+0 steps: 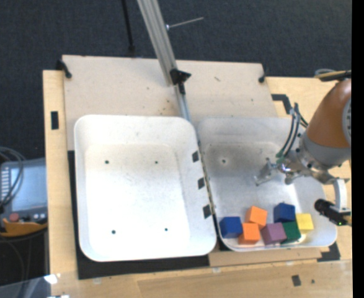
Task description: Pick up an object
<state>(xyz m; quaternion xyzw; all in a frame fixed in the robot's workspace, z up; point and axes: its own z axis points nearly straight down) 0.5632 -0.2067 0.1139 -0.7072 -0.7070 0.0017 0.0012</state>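
Task objects: a cluster of small coloured blocks lies in the near corner of the right bin, well toward the camera-side rim. In the cluster, the blue block sits farthest left; two orange blocks come next, then a purple block, a green block, a second blue block and a yellow block. Several touch one another. All are plain matte cubes; no markings can be read on them.

My claw hangs over the middle of the right bin, apart from the blocks, with nothing between its fingers; whether they are apart or together I cannot tell.

The left bin beside it is white, speckled with dark scuffs. Both bins rest on a pale wooden bench; a metal rail slants across dark carpet. A handheld control unit with cables lies at left; its screen text is illegible.
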